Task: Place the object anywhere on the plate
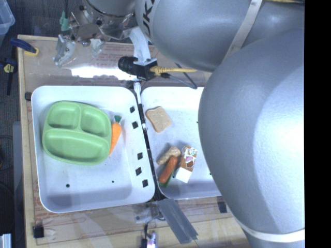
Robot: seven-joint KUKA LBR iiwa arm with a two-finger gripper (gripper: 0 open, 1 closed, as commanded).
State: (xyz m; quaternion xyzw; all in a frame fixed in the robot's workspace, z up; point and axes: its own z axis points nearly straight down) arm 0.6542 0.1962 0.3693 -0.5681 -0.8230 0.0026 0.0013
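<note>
Camera view: carrot (116,136) beside plate (76,132), left bin (83,195).

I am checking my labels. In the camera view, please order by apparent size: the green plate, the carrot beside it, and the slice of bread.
Largest to smallest:
1. green plate
2. carrot
3. slice of bread
The carrot is longer but thinner than the bread, so those two look close; I would not rank them firmly.

You have a light green plate (76,132), an orange carrot (116,137) with green top, a tan bread slice (159,119), two white bins (77,198), your grey arm (248,87) banded orange
</note>
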